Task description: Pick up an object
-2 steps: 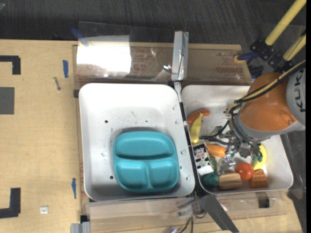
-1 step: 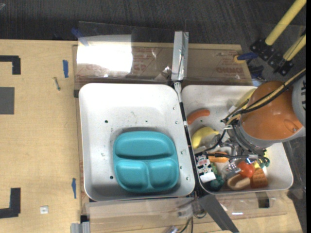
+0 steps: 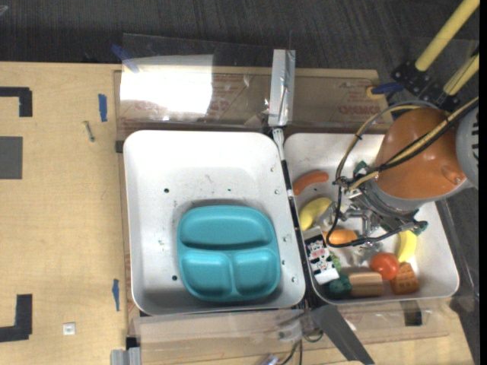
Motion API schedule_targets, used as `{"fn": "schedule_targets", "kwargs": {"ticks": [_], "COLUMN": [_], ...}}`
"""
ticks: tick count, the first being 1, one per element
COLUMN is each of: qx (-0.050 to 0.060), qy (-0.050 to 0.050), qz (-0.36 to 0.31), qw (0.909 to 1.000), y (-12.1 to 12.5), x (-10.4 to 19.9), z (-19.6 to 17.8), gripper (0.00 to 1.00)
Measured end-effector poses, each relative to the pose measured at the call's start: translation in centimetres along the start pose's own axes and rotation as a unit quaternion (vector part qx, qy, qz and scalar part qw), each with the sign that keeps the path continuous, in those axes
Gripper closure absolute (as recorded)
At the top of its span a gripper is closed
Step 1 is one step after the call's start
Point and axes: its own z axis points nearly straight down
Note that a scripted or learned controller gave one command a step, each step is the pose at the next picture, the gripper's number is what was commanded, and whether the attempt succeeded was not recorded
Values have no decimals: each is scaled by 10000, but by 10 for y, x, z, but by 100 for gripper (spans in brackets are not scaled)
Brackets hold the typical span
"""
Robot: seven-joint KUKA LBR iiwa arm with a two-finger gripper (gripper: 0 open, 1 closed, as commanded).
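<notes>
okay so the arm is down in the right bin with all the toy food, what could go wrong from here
The right bin is crowded, so two risks stand out. The gripper sits right above a small orange piece, with a yellow piece and a red tomato close by, so it may nudge neighbours or grab two. Rounded pieces could also slip from a pinch.

Reaches in from the right, grey arm (image 3: 464,139) angled down, orange band (image 3: 415,154) above the wrist, pincer (image 3: 351,223) lowered, black cables looping alongside.
</notes>
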Motion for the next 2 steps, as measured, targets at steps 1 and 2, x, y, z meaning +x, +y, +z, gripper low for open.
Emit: {"fn": "schedule_targets", "kwargs": {"ticks": [1, 2], "qx": [28, 83], "qy": [-45, -8], "qz": [12, -338], "qw": [10000, 9994], "y": [-1, 28], "x": [-3, -26], "z": [-12, -104], "gripper": [100, 100]}}
